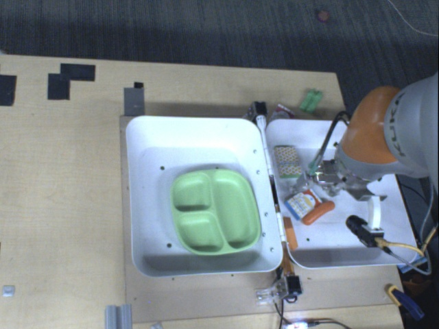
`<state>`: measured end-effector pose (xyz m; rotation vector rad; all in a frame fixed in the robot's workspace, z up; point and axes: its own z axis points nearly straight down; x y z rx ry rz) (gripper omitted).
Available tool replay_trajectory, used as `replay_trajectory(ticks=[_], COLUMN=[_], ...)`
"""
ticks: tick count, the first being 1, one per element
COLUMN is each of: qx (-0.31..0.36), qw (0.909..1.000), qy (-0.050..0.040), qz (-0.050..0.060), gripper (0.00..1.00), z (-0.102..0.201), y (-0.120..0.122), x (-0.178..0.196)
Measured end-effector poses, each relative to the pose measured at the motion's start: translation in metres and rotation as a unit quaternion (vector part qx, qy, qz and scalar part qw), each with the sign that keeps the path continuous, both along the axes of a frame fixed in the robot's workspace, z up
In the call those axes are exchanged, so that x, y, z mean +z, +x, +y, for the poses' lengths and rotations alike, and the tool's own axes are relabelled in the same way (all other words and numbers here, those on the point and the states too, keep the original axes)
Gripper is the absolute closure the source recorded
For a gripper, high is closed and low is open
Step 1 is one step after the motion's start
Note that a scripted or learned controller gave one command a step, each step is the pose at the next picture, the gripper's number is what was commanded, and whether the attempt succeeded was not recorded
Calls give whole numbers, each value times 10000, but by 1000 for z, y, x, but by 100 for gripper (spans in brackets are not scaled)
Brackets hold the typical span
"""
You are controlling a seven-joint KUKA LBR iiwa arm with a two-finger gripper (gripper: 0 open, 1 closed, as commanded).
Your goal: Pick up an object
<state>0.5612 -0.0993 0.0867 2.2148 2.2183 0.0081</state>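
Now arm (401, 132) reaches into right bin (398, 249), tool (321, 178) above orange carrot (318, 213).

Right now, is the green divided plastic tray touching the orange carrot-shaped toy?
Apart. The camera view shows the green divided tray in the left bin and the orange carrot-shaped toy in the right bin, with both bin walls between them.

Green tray (216, 210) (3 compts.), left bin (147, 149)

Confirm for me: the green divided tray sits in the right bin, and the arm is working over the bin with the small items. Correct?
Not quite. The camera view shows the green divided tray in the left bin, not the right. The rest holds: the arm is over the right bin, where the small items lie.
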Motion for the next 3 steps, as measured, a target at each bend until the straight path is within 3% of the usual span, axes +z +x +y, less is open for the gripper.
replay_trajectory(ticks=[1, 2, 3], qx=[3, 20, 20], qw=[10000, 10000, 10000], qy=[-1, 9, 5], qz=[-30, 1, 22], gripper=[100, 100, 0], z=[1, 36, 35], y=[2, 100, 99], x=[12, 100, 99])
